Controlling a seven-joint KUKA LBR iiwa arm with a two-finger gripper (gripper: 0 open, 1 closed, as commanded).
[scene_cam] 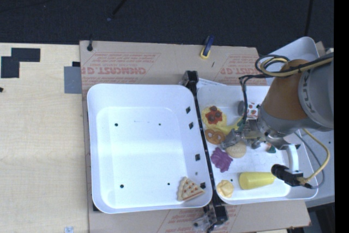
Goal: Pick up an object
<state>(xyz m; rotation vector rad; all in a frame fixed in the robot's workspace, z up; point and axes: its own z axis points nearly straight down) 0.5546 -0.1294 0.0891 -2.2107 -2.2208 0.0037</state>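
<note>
Gripper [244,138]: dark metal, low in the right bin among the toys. Whether its fingers are apart or together cannot be told, since they blur into the clutter beneath them, and nothing is plainly seen between them.
Arm [305,98]: smooth grey casing with an orange band above the wrist, reaching in from the right, with yellow and black cables looped over it.
Right bin [256,196]: shallow, glossy white plastic with rounded corners, holding the task's objects, all toy-like pieces.
Yellow cylinder [256,180]: one, smooth and rounded, lying on its side near the bin's front edge, well clear of the gripper.
Purple piece [221,159]: one, lumpy with a ragged outline, near the divider between the bins.
Yellow-and-red disc [213,115]: one, round and flat, with red blobs on top, toward the back of the bin.
Orange ring-like piece [214,135]: one, just in front of the disc and touching it.
Pale round piece [236,150]: one, cream and dome-shaped, right beside the gripper's tip.
Small yellow lump [225,188]: one, rounded, at the front left corner of the bin.
Left bin [109,101]: the same white plastic, with small dark marks dotted over its floor.
Waffle wedge [189,190]: one, tan and triangular with a gridded surface, in the front right corner of the left bin.
Bench top [142,65]: brown printed cardboard under both bins.
Bins counted: two, side by side.
</note>
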